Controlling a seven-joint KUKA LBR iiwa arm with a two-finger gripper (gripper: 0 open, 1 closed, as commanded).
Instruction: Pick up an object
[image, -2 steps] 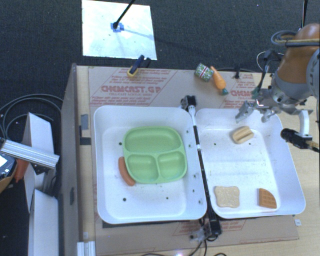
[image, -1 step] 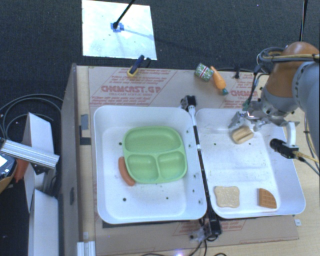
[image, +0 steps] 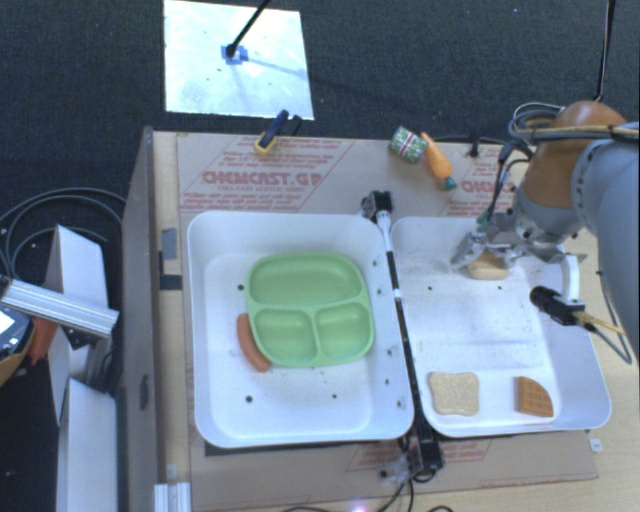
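left bin (image: 215, 330): well left of the pincer, holds a green divided plate (image: 310, 308) with a toy sausage (image: 252, 344) touching its left edge. Not in play, no risk here.
divider (image: 395, 290): black strip between the bins, left of the pincer. A drag toward it could jam the item against the rim.
toast slice (image: 454, 393): right bin (image: 480, 330), near edge, well below-left of the pincer. Untouched.
waffle wedge (image: 534, 397): same edge, well below the pincer. Untouched.
target: pale bread-like piece (image: 489, 267), far end of right bin, directly at the pincer tips.
pincer (image: 484, 252): down on the piece; cannot tell if it's apart or clamped, blurred and crowded by the wrist.
risk 1: the piece looks low and rounded; a top-edge pinch would likely squirt it out on closing.
risk 2: it sits near the far bin wall; a tip could catch the wall and skew the grasp.
risk 3: lift with a shallow hold, piece drops back.
worktop (image: 300, 180) clutter: toy carrot (image: 438, 161) and small can (image: 408, 143) above-left of the pincer, outside the bins, unlikely to interfere.
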